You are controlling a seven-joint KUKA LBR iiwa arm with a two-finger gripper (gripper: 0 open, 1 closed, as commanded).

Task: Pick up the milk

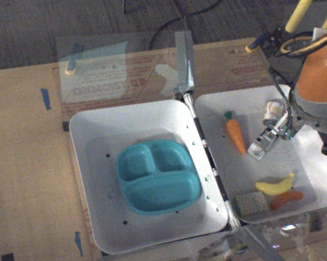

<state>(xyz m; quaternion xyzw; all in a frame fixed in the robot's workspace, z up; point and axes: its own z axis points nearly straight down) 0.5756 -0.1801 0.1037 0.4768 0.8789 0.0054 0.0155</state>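
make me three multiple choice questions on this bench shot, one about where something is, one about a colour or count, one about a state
1. Where does the carrot lie?
A. in the right bin
B. on the teal tray
C. on the bench outside the bins

2. What colour is the divided tray in the left bin?
A. red
B. teal
C. yellow

3. How does the tray stand?
A. flipped upside down
B. leaning on the bin wall
C. flat, compartments facing up

Answers:
1. A: the carrot rests on the floor of the right bin, left of the gripper.
2. B: the tray is plainly teal against the white bin.
3. C: its three compartments open upward and it lies flat on the bin floor.
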